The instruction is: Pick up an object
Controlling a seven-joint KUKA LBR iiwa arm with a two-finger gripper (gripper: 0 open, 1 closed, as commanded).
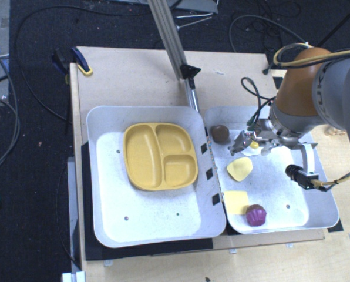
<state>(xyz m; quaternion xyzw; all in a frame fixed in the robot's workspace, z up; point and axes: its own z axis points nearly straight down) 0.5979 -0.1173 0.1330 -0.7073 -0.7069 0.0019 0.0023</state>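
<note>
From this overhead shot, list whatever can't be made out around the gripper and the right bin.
- Gripper: fingers too small and cluttered in the camera view to read.
- Right bin: its far right part is covered by the arm.
- Brown object: too small to identify.

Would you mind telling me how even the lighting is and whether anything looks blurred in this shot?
Camera view: light is soft and even, with no harsh glare on the white bins; the yellow divided plate and purple object look sharp; the tool is cluttered and hard to resolve; the surrounding floor is dark.
</note>
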